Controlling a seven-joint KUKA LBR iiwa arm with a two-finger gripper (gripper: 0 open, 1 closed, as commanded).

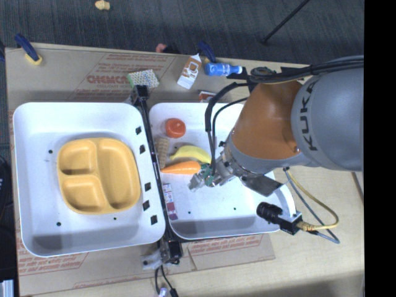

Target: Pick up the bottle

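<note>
Plastic, light, smooth and apt to roll, is what you should expect of the bottle (221, 70). Your likeliest candidate is the small blue thing with a pale cap, lying on its side on the bench just behind the right bin (185, 224), though it is too small to be sure. Your gripper (206, 178) hangs low in that bin beside the carrot (182, 167) and banana (190, 153), well apart from it. Whether it is released or clenched you cannot tell. Take hold across the middle of the body, not the cap

A cardboard-covered bench (93, 73) carries two white bins (25, 166), side by side and touching
</note>
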